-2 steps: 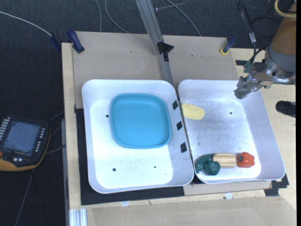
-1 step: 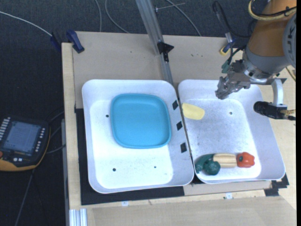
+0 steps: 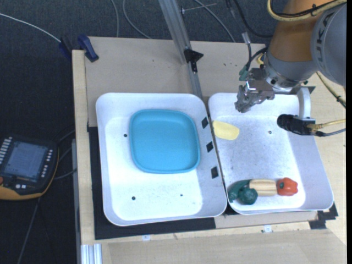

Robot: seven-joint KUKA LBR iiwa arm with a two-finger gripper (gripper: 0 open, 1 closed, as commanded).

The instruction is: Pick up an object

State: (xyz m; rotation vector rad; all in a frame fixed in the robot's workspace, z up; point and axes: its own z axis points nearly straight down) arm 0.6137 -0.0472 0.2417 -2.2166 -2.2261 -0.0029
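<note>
Claw hovering over the far edge of the right bin, nothing seen in it; open or clenched, impossible to tell. Just beside it, toward the bin's left wall: a yellow chip, lying flat. Probably light, thin, stiff and slippery; best pinched across its narrow width. Blue plate in the left bin.

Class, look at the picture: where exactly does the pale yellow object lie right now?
The pale yellow object lies in the right bin, at its upper-left corner beside the divider, below-left of the gripper.
</note>
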